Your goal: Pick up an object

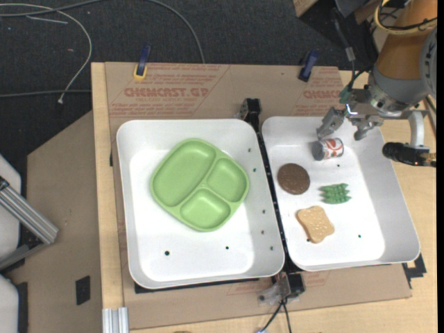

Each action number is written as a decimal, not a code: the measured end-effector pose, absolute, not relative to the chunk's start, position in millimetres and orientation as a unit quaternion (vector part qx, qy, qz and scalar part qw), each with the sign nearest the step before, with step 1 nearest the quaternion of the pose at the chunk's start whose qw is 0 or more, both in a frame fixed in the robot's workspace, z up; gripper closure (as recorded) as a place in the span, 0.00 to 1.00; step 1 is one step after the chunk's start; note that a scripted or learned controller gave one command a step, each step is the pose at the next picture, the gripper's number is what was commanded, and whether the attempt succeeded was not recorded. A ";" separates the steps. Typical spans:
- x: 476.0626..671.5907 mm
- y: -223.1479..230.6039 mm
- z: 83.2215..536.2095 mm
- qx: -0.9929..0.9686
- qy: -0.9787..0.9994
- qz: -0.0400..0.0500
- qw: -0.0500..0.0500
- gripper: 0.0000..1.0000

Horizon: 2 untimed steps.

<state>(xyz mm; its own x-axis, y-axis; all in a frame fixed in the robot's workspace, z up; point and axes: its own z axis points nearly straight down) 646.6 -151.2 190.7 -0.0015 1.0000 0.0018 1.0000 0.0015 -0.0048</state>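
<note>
Camera view looks down at a slant on two white bins set side by side on a brown board. Lying in the left bin (139,255) is a green divided plate (200,184) with three compartments, turned at an angle. The right bin (388,234) holds four small things: a small can (330,148) with a red and white label toward the far side, a round brown cookie (294,178) just nearer and to the left of it, a green bean pod (336,194) to the right of the cookie, and a slice of toast (316,224) nearest of all. The arm reaches in from the right, and its gripper (347,125) hangs over the far part of the right bin, just above and right of the can. Its fingers (329,125) are spread apart with nothing between them; the left finger is close to the can, though contact cannot be judged.
</note>
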 end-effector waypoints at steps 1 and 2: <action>639.1 -158.1 139.8 -0.707 -0.707 0.001 0.002 0.00; 638.7 -157.2 87.4 -0.707 -0.707 0.001 0.002 0.00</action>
